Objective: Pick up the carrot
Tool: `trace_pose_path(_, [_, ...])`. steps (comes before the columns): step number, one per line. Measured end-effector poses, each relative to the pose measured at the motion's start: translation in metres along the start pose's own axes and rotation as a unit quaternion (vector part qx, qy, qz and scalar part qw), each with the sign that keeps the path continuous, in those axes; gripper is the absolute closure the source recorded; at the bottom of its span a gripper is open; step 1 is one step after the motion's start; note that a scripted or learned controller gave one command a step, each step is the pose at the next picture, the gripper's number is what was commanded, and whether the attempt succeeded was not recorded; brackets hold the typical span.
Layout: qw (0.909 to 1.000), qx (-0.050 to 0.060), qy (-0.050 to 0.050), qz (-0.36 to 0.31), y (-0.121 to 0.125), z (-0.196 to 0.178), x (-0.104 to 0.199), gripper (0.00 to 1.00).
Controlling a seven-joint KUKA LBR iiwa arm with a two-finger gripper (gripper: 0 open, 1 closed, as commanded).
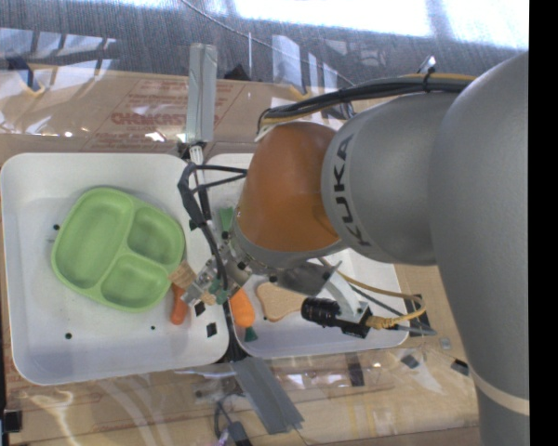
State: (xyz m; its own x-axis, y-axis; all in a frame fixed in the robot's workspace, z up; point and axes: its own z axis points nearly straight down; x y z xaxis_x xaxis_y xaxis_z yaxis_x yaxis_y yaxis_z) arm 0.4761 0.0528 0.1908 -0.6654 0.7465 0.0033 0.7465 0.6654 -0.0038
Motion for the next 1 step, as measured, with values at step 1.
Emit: trace_pose_path(1, [0.9945,-0.001,-0.001,0.104,0.0438,0.0016,0.0496,1.00])
